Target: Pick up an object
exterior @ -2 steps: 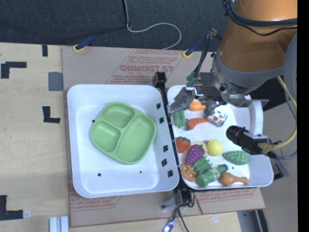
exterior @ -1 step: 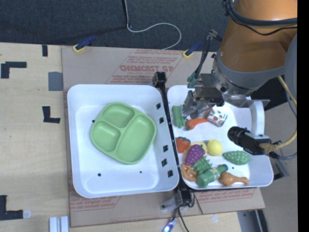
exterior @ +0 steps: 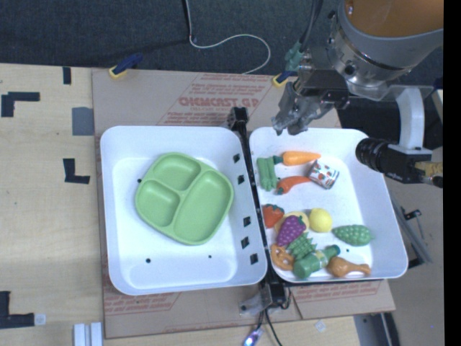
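My gripper (exterior: 289,126) hangs above the far edge of the right bin (exterior: 374,193), with nothing visible between its fingers. Just below it in the bin lie an orange carrot (exterior: 300,158), a green bean pod (exterior: 266,173), a red-orange pepper (exterior: 292,184) and a small red and white can (exterior: 323,174). Nearer the front sit a red tomato (exterior: 272,215), purple grapes (exterior: 289,230), a yellow lemon (exterior: 320,221), a bumpy green fruit (exterior: 352,234), a green leafy toy (exterior: 308,256) and an orange drumstick (exterior: 346,268).
The left bin (exterior: 122,258) holds a green divided plate (exterior: 184,197). Black clips (exterior: 240,121) join the two bins along the middle. A white cable (exterior: 216,42) runs over the dark cloth behind. Cardboard lies under the bins.
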Robot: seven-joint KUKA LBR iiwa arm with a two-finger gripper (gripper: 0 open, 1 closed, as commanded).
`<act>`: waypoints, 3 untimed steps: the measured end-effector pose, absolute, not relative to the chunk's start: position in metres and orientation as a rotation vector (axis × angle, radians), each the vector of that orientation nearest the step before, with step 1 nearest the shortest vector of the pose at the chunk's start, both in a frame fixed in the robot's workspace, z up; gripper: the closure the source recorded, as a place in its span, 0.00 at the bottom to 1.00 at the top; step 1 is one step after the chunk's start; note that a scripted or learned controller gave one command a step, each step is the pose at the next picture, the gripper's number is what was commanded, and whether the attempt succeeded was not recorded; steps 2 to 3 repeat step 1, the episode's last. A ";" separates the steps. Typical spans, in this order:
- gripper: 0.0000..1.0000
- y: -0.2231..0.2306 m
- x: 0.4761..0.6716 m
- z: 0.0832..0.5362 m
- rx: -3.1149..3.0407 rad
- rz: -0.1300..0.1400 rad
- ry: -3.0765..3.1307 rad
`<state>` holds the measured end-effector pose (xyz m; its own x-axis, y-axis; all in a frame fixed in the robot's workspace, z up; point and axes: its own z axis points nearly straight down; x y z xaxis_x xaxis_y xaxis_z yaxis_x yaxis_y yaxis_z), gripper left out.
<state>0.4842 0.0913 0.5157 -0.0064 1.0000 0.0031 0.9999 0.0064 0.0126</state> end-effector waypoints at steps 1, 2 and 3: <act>1.00 0.090 0.484 0.518 2.216 -0.003 2.227; 1.00 0.090 0.484 0.518 2.216 -0.003 2.227; 1.00 0.090 0.484 0.518 2.216 -0.003 2.227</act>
